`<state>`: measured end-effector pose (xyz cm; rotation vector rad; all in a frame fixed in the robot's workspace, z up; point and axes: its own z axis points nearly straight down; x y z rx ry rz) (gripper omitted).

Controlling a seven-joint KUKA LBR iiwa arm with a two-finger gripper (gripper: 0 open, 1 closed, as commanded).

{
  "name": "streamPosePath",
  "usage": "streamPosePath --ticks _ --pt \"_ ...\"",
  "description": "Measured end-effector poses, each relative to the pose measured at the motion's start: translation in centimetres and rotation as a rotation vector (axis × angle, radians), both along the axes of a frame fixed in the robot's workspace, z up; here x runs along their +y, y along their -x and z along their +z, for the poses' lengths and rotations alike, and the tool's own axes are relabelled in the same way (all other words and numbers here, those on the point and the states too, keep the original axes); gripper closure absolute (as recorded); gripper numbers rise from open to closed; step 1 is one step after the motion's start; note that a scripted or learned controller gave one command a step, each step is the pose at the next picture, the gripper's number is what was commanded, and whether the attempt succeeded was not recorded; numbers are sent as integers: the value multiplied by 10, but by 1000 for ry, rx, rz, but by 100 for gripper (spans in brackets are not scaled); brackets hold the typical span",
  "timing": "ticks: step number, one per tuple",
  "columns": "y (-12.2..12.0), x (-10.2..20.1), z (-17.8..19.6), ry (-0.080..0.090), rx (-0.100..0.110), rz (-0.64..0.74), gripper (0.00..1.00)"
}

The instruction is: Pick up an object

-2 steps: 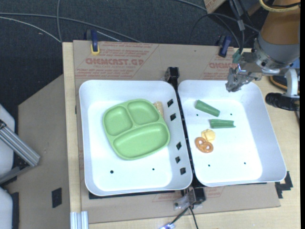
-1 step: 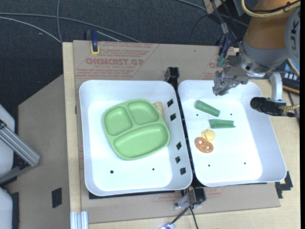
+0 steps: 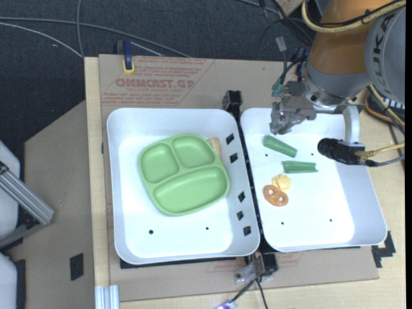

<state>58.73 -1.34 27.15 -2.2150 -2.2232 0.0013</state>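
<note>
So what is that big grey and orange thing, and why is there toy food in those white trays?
That big thing is a robot arm. It reaches in from the right side of the picture, and a computer program tells it how to move. At its end is a gripper, a kind of hand with two fingers. The camera sits up above the bench and looks down at a slant. On the bench are two shallow white bins, side by side. The left bin has a green plate with three sections. The right bin has two green pieces, a pretzel and a small yellow piece touching it. The gripper hangs just above the upper green piece. Its job is to pick something up, and I see nothing held between its fingers.
</note>
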Motion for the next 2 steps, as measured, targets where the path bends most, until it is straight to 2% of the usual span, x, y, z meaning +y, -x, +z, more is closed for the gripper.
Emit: streamPosePath --ticks 1,2 --pt "14 46 -1 -1 0 1 100" --pt "30 86 -17 0 2 1 100"
